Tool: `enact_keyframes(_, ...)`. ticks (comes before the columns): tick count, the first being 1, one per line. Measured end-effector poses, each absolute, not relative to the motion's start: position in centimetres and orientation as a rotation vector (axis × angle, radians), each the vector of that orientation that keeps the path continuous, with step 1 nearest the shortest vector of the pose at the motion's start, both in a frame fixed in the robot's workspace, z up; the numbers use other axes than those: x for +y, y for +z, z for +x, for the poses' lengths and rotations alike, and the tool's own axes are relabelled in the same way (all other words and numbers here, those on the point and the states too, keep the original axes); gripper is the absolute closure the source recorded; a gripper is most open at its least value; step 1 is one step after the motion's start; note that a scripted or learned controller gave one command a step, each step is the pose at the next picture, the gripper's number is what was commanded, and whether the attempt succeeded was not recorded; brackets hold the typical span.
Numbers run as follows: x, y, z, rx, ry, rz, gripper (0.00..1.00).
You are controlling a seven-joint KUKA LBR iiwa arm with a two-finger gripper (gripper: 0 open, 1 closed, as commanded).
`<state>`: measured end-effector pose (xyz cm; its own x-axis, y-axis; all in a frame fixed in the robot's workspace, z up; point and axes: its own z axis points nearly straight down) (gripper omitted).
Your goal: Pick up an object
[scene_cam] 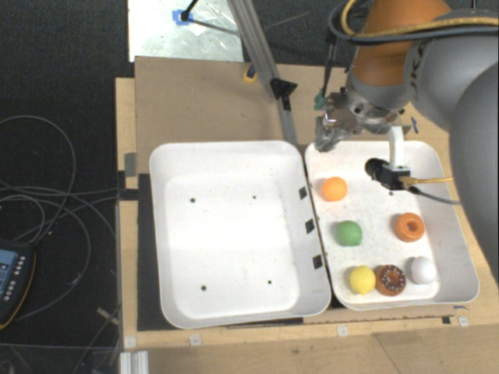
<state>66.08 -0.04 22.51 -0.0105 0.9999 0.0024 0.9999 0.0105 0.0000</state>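
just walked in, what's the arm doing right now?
The hand of the grey KUKA arm hangs over the far end of the white bin on the view's right, with nothing visibly held. In that bin lie an orange ball, a green ball, a yellow ball, a white ball, an orange ring doughnut and a brown sprinkled doughnut. None is lifted yet.

Bright, even light from above; soft shadows; edges perhaps slightly blurred.

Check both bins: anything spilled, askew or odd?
Nothing stands out. The orange ball, green ball, yellow ball, orange ring, brown doughnut and white ball all lie inside the right-hand bin, none over its rim.
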Motion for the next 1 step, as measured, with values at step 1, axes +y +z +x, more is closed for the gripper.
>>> enact_keyframes(1, 5.93, 22.37, 64.92, -2.232, -0.002, -2.208, 1.00)
